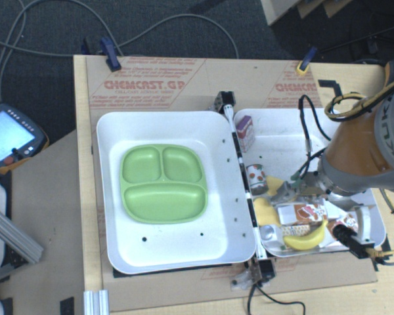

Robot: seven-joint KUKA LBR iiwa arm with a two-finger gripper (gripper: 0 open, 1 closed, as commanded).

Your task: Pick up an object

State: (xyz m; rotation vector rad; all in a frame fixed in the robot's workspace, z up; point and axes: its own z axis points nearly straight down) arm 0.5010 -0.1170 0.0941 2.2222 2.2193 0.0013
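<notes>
The right bin [279, 126] holds a small purple and white carton [243, 130] at its far left, a little can [255, 176] by the left wall, yellow pieces [265, 210], a red and white packet [303, 213] and a banana [306, 236] near the front edge. My gripper [294, 188] reaches down into this bin from the right, just above the packet and beside the can. The orange-banded wrist [354, 151] hangs over the bin's right half and hides what lies under it.
The left bin [118, 241] holds a green three-compartment plate [163, 182]. Black cables [306, 120] loop over the right bin's back wall. A black divider strip [240, 169] runs between the bins. Two clamps [109, 52] grip the board's far edge.
</notes>
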